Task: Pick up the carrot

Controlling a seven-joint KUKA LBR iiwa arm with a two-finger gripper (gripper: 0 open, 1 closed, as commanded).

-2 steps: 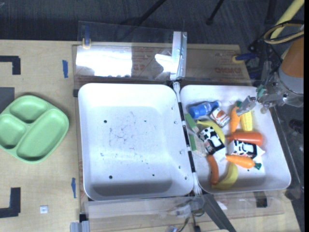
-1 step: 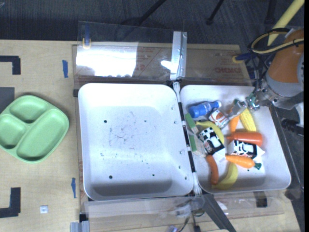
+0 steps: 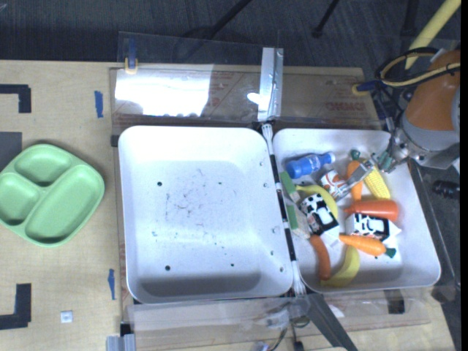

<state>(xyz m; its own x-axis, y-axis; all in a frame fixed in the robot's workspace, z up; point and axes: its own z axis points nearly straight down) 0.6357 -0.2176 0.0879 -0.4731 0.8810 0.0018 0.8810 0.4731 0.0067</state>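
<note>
The carrot [image 3: 363, 244] is orange with a green end and lies flat in the front part of the right bin [image 3: 424, 269], between a black-and-white box [image 3: 371, 227] and a banana [image 3: 349, 265]. A smaller orange carrot-like piece [image 3: 355, 174] lies further back beside the corn cob [image 3: 377, 183]. My gripper [image 3: 385, 159] hangs at the back right of the right bin, just above the corn cob's far end and well behind the carrot. The arm's orange band [image 3: 431, 104] rises to its right.
The right bin also holds a blue bottle [image 3: 307, 164], a red sausage [image 3: 374, 208], a second black-and-white box [image 3: 318, 212] and a hot dog [image 3: 319, 254]. The left bin [image 3: 139, 152] adjoins it. A green divided plate [image 3: 47, 194] sits on the bench at far left.
</note>
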